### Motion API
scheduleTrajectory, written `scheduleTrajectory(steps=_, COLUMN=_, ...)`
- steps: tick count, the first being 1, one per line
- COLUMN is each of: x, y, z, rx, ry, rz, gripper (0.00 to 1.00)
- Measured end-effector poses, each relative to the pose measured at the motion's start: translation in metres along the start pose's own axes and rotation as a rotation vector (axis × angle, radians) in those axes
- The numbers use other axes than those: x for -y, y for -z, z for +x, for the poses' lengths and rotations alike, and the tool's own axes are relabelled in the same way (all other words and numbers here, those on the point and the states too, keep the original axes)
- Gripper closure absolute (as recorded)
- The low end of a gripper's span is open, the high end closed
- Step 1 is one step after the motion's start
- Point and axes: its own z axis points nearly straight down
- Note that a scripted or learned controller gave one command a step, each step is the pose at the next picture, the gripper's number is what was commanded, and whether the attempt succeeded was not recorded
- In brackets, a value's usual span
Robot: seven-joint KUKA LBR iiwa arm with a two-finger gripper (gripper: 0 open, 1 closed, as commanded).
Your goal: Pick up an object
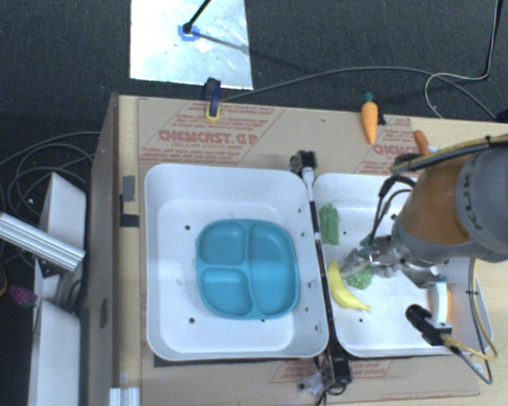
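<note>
In the right bin (415,345) lie a yellow banana (344,291), a small green broccoli-like piece (360,278) and a long green vegetable (329,224) by the left wall. My gripper (360,262) reaches in from the right and hangs low right over the green piece, just above and right of the banana. The grey arm with its orange band (433,200) covers the bin's right half.
The left bin (175,205) holds a blue divided plate (247,268). A toy carrot (370,119) and an orange item (421,143) lie on the cardboard behind the right bin. Cables run along the bench's right and back edges.
</note>
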Motion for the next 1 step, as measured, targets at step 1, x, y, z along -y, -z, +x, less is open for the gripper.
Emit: scheduleTrajectory(steps=1, x=-0.0009, y=0.0106, z=0.0019, rx=-0.003, ry=0.004, rz=0.000, gripper=1.00)
